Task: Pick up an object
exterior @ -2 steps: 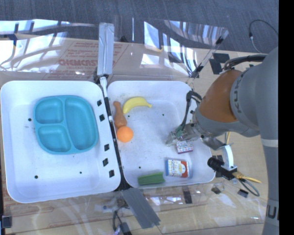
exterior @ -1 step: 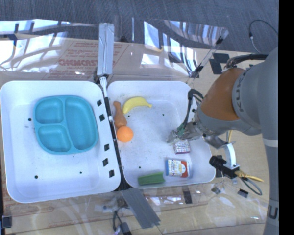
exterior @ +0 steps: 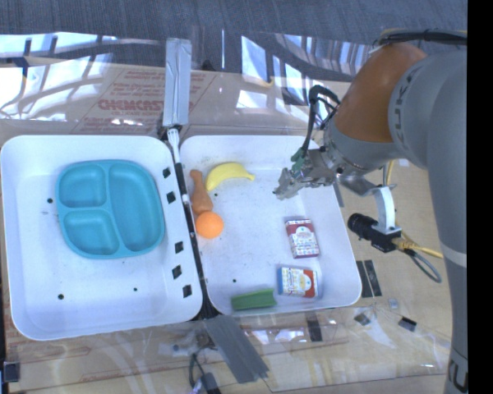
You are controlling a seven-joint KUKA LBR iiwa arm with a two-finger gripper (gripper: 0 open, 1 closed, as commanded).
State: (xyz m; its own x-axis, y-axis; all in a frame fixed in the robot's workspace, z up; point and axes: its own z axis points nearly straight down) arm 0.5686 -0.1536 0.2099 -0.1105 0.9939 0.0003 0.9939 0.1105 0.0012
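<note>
So the claw (exterior: 286, 189) sits over the upper right part of the right bin (exterior: 345, 261), hanging off the grey arm (exterior: 419, 97) that comes in from the right side of the frame with its orange band up top. Honestly can't tell if it's open or closed, it's just a small greyish blob at this angle, and nothing is visibly caught in it. Closest thing to it is the yellow banana (exterior: 228, 174), just to its left near the bin's top edge. Left of that, a carrot-looking orange stick (exterior: 199, 192) runs down along the divider, with an orange ball (exterior: 209, 225) right at its lower end. Below the claw there's a small red packet (exterior: 301, 238), then a red and blue packet (exterior: 297, 281) further down, and a green block (exterior: 253, 300) beside that at the bottom edge. Over in the left bin (exterior: 33, 302) lies a blue divided plate (exterior: 109, 207) with three compartments, well apart from the claw.
</note>
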